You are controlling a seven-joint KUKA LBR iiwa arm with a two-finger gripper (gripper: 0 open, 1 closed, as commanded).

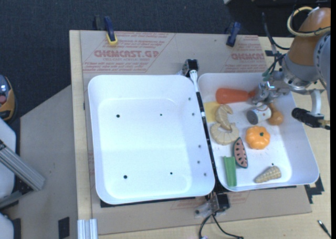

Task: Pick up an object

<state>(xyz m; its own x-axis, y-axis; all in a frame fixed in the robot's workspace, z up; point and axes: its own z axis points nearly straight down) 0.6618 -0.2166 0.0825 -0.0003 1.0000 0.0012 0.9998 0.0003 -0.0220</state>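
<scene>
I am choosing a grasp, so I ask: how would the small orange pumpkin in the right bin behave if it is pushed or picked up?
The pumpkin looks round, so a push would probably roll it toward the watermelon slice. It looks like a rigid toy, likely light. Its curved, smooth-looking sides may slip from a pinch.

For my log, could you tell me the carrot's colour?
Orange-red carrot, clearest in the camera view.

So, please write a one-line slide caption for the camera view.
KUKA arm's gripper lowered into the right bin among toy foods, beside the carrot; left bin alongside.
</scene>
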